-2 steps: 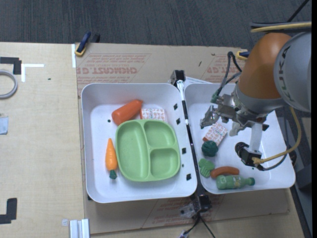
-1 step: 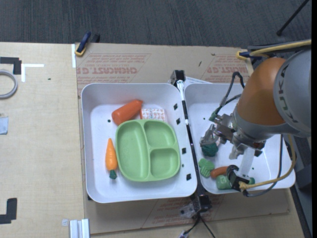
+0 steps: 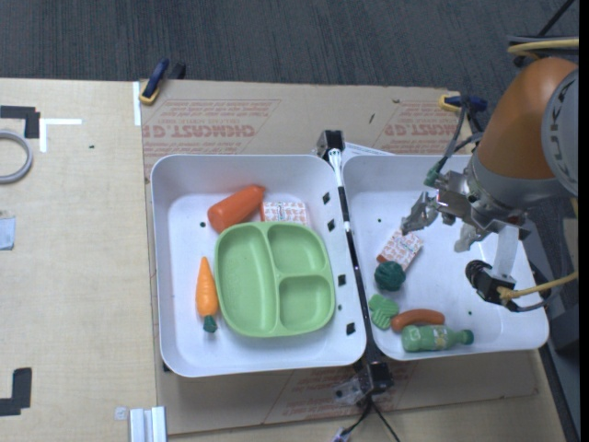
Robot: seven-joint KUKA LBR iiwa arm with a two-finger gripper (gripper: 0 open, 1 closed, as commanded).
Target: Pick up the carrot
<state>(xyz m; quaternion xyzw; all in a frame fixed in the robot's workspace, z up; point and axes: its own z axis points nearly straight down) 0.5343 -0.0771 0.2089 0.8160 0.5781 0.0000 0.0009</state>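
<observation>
Cardboard sheet [image 3: 221,118] under the bins carries red print, upside down and mirrored, not legible. Small red-and-white printed packet [image 3: 284,212] in the left white bin [image 3: 175,274]; writing too small to read. Second red-and-white packet [image 3: 400,247] in the right white bin [image 3: 515,334], also unreadable.

Landmark: green three-compartment plastic tray [image 3: 274,277], sitting in the left bin, compartments bare. Small orange carrot with a green stem end [image 3: 206,291] lies just left of the tray, lengthwise along the bin's left side, stem toward the camera, not held. Larger orange-red sausage-shaped toy [image 3: 236,206] lies above the tray's upper left corner, just beside the first packet.

Right of the tray, across the bin divider: dark green broccoli-like toy [image 3: 390,275], touching the second packet's lower end; below it a flat green leafy piece [image 3: 382,306], an orange-red hot-dog-shaped toy [image 3: 417,319], and a green plastic bottle [image 3: 434,338] lying on its side.

Two-finger gripper [image 3: 421,215] is over the right bin, well apart from the carrot, right of the tray; fingers spread, nothing between them.
</observation>
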